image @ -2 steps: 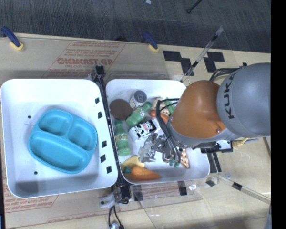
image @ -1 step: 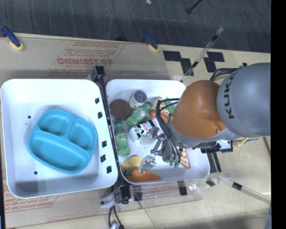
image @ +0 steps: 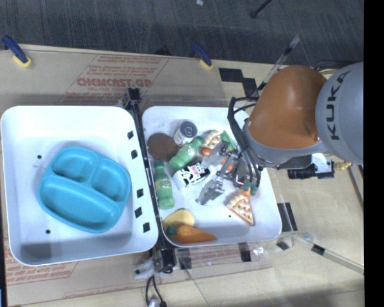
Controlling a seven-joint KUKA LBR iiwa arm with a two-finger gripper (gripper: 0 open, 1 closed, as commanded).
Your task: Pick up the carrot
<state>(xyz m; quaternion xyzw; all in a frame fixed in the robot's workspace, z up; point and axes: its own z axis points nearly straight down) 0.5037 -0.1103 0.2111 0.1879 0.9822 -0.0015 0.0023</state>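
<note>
**Carrot still in bin; hand hangs over mid-bin clutter**

The carrot (image: 195, 235) lies flat along the near wall of the right bin (image: 269, 226), pointed end toward the arm's side, its blunt end touching a yellow toy (image: 180, 218). Nothing grips it.

The hand (image: 239, 171) hangs over the middle of the same bin, near a pizza slice (image: 242, 208) and a grey metal piece (image: 211, 190), well apart from the carrot. Whether its fingers are apart or together cannot be told; the orange wrist band (image: 285, 107) and cables hide them.

The left bin (image: 13, 190) holds a blue divided plate (image: 84, 187). A green bottle (image: 163, 185) lies by the divider, and a brown disc (image: 160, 145) sits further back.

Judgement: approach step, grasp not begun. To do it well, the hand should shift toward the near wall, centre over the carrot's thick middle, and turn so the fingers straddle its width. The near wall leaves little room for the outer finger, and the yellow toy crowds the blunt end; a grip nearer the taper side seems safer.
</note>
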